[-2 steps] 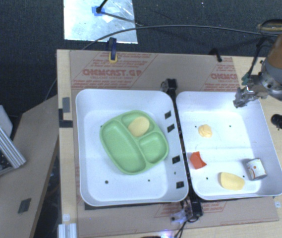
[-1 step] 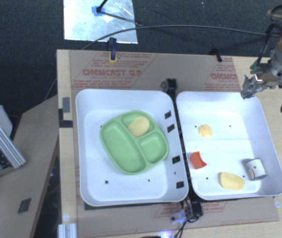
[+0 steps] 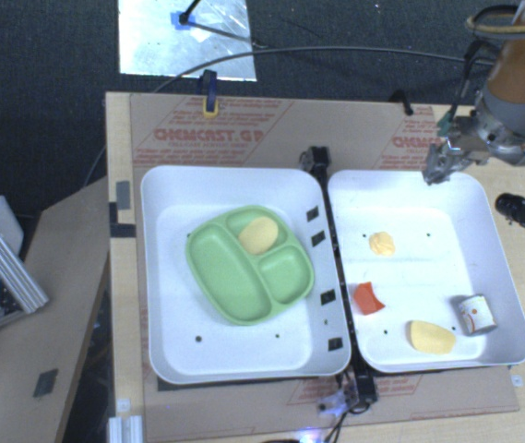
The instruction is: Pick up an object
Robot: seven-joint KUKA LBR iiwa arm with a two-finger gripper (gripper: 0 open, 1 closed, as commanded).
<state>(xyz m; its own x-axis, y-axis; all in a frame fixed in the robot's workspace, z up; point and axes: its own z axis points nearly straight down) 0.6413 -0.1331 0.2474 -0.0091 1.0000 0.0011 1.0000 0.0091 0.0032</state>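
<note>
Bins side by side fill the middle of the frame on a board-covered surface (image 3: 244, 127). In the left bin (image 3: 174, 340) we see a green divided tray (image 3: 230, 284) with a yellow lump (image 3: 260, 235) in its upper compartment. In the right bin (image 3: 497, 275) lie a small yellow piece (image 3: 382, 244), a red piece (image 3: 368, 298), a yellow oval (image 3: 431, 337) and a white cylinder (image 3: 475, 313), all apart. At upper right, the arm's gripper (image 3: 437, 169) hangs over that bin's far rim; whether its jaws are apart, we cannot tell.
</note>
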